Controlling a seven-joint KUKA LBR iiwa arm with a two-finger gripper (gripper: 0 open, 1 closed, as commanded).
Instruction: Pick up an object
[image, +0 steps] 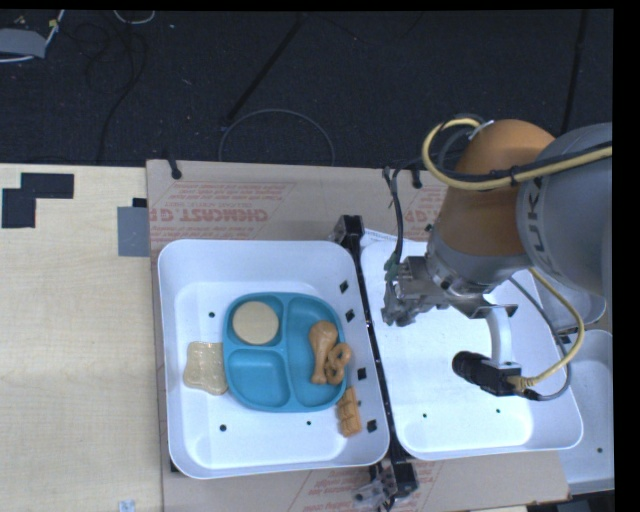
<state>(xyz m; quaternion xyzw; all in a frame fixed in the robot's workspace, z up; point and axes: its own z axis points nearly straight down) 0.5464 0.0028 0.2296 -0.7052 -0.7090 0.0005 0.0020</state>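
**Operator:** Two shallow white plastic bins sit side by side on the desk. The left bin (190, 300) carries the load: a blue compartmented plastic tray (268, 380) with a round tan disc (254, 322) in its upper-left compartment and a tan drumstick-shaped piece (323, 347) in its right compartment, touching a small brown pretzel-shaped piece (341, 358) beside it.

**Supervisor:** Anything outside the tray?

**Operator:** Yes. I see a pale toast-shaped slab (206, 366) just beside the tray's left edge and a small orange-brown chunk (348, 412) on the bin floor near the tray's lower-right corner.

**Supervisor:** Tool status?

**Operator:** I place the tool (396, 312) over the right bin (470, 425), close to the divider between the bins. It is dark and seen from above, so I cannot tell how it is set, and I see nothing held in it.

**Supervisor:** Step in hand?

**Operator:** I judge it as approach; no pick is made yet. The next move calls for crossing the divider to the left bin and descending on one item. The loose chunk or the slab looks most accessible.

**Supervisor:** Obstructions?

**Operator:** The raised rims at the divider (362, 330) and the black clips along it lie across the path. A black cable connector (485, 372) hangs over the right bin, and could drag.
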